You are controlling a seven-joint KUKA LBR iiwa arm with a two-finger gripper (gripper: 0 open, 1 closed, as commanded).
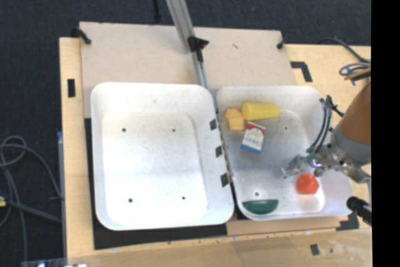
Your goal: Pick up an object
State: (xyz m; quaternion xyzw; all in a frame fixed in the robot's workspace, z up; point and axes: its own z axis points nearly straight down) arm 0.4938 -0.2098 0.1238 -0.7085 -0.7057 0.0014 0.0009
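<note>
The right bin (pixel 294 97) holds several objects. A yellow oblong object (pixel 260 110) lies near its far wall, with a small tan block (pixel 234 119) beside it on the left. A red, white and blue carton (pixel 252 137) lies just in front of them. A dark green curved piece (pixel 260 205) rests by the near wall. A red-orange round object (pixel 306 184) sits at the right. My gripper (pixel 305 167) hangs directly over that round object, at its far edge, with the arm (pixel 356 128) coming in from the right.
The left bin (pixel 156 153) lies next to the right one, with small clips (pixel 220 150) along the shared wall. A slanted metal pole (pixel 178 3) rises behind the bins. Cables (pixel 19 159) lie on the floor at the left.
</note>
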